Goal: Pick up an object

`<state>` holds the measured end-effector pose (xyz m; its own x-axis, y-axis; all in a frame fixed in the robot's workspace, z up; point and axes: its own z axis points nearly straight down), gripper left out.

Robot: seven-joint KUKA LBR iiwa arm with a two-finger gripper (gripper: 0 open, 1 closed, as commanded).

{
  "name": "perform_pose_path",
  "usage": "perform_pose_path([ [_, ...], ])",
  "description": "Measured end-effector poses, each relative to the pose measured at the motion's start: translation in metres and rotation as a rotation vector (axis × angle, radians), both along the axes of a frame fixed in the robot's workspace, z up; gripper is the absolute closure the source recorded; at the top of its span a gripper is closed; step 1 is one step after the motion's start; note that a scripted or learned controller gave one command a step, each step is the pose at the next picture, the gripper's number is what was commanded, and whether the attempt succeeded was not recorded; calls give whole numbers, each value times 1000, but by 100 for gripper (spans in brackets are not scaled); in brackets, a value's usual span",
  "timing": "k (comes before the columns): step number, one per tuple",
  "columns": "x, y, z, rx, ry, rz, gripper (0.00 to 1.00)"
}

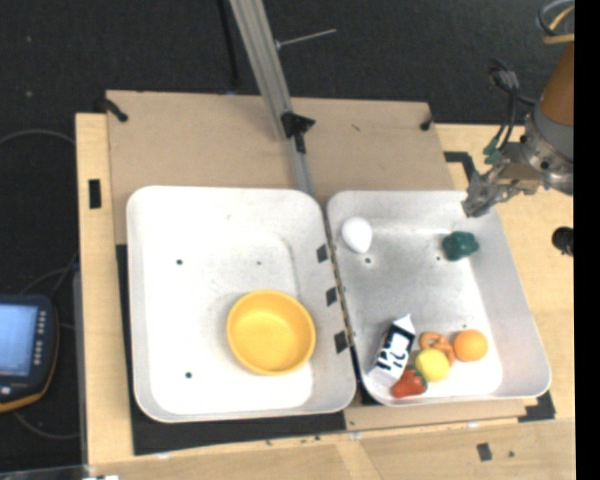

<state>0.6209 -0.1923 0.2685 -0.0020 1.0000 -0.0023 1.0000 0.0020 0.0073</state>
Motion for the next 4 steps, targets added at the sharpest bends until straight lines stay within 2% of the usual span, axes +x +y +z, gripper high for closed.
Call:
perform_pose_path([
  [1,2,43,-6,2,7,4,100],
  [4,14,196,6,3,5,6,100],
])
